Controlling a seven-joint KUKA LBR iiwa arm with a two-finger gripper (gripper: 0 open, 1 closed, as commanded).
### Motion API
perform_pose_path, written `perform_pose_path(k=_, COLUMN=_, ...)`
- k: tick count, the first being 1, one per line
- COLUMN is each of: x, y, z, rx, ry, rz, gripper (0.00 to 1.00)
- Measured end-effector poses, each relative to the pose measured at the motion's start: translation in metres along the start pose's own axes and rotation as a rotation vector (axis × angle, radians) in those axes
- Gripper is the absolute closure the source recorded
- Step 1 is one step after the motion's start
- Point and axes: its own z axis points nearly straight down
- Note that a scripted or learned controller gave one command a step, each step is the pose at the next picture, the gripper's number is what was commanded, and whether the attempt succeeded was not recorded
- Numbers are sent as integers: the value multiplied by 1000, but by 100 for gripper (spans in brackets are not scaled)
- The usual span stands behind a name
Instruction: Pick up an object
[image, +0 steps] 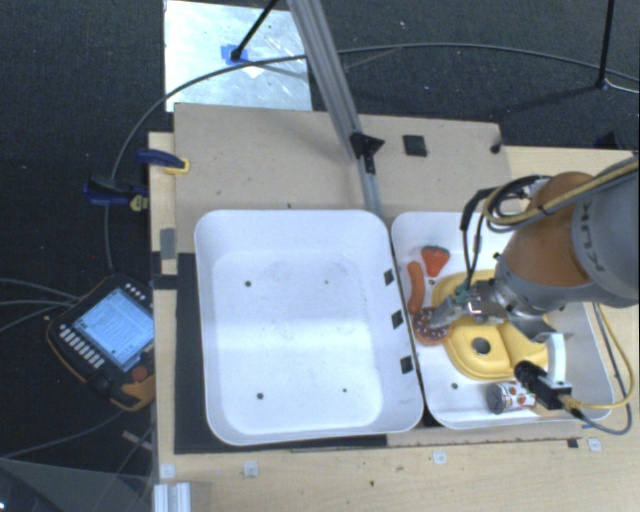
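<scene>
Yellow plastic toy (487, 350) with a round hole in it sits near the front of the right bin (600, 385), just under the arm's wrist. Beside it at the front edge there's a small can (508, 398) with a red and white label, too blurry to read any writing. Going further back, a long orange piece (416, 285) lies by the bin's left wall, and a small orange-red bit with a green top (434, 260) sits behind it. The end effector (445, 318) hangs low over the toys; can't tell how it stands. The left bin (225, 240) sits next to it on the table (300, 160).
</scene>
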Motion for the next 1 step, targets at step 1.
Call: perform_pose_path(k=1, x=7, y=4, z=-14, rx=-6, ry=11, rz=-8, gripper=100)
